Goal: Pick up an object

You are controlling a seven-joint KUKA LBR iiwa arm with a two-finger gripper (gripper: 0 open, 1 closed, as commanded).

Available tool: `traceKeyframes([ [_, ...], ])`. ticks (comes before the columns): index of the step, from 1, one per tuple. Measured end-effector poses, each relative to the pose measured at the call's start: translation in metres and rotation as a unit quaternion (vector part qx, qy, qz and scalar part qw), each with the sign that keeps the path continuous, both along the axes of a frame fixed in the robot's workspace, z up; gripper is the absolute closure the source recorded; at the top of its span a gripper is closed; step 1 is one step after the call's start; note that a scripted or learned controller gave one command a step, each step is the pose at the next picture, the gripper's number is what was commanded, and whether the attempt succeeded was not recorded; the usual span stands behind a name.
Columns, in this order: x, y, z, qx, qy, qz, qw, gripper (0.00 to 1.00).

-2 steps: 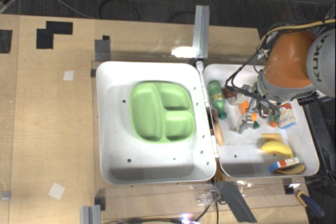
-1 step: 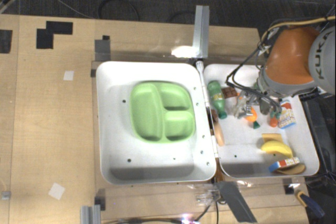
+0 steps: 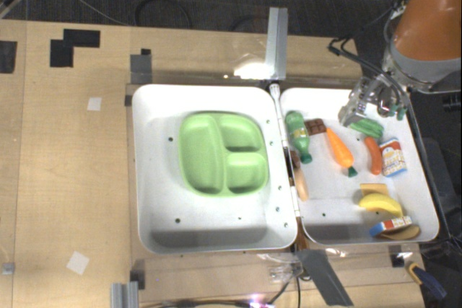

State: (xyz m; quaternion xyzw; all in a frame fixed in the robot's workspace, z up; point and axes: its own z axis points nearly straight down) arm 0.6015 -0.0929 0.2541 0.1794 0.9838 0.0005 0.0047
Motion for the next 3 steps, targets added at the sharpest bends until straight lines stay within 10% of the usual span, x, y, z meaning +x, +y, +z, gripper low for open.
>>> traceKeyframes([
  [1, -0.098, 0.005, -0.081, 0.0005, 0.006, 0.147, 0.9891, 1.0],
  [2, -0.103, -0.04, -0.116, -0.0003, 0.005, 0.29, 0.9569, 1.0],
  [3, -0.029, -0.032, -0.041, -0.0023, 0.0, 0.326, 0.9452, 1.0],
])
